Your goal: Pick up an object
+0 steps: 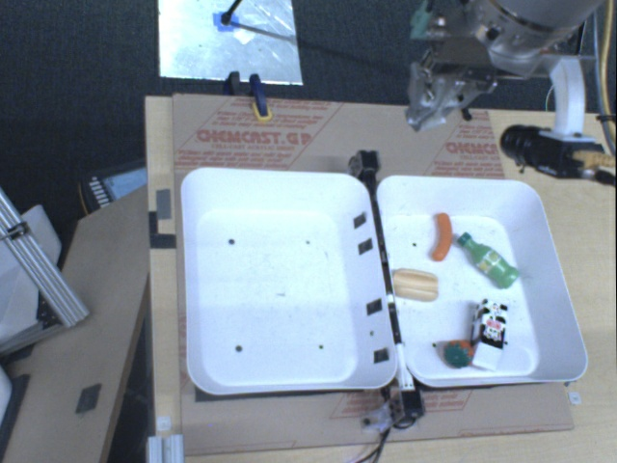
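sausage (441, 236) well below gripper (431, 104)

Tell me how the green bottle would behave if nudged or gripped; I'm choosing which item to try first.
The green bottle lies on its side on the right bin's flat floor, so a sideways nudge would likely roll it. Its round, glossy-looking body may slip between fingers. It looks like a small toy, probably light and stiff. The sausage lies close, so it might get bumped.

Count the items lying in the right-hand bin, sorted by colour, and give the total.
Orange: 1, sausage
Green: 1, bottle
Tan: 1, bun
Black and white: 1, cow
Green and orange: 1, small toy
Total: 5
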You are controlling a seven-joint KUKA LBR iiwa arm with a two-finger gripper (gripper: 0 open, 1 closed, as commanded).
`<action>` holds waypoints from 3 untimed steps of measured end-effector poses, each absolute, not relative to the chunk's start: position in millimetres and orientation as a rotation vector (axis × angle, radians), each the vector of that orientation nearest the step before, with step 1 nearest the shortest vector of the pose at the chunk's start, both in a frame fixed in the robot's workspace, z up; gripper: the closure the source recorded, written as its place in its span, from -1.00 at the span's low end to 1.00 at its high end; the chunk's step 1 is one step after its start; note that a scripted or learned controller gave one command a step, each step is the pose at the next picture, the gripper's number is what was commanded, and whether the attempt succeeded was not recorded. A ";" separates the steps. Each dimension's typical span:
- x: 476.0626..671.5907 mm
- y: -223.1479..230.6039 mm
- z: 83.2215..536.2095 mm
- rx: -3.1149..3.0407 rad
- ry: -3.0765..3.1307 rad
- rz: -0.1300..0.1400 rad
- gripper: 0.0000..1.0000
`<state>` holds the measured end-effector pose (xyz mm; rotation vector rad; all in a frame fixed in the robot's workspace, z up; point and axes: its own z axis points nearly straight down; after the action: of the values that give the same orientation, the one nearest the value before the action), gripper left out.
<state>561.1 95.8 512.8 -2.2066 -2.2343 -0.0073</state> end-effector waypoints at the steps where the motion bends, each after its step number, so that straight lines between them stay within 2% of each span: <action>1: 512.4 143.2 521.8 -2.210 -2.231 -0.003 1.00; 3: 515.3 140.5 543.9 -2.210 -2.237 -0.010 1.00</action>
<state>515.3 140.5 543.9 -2.2096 -2.2369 -0.0098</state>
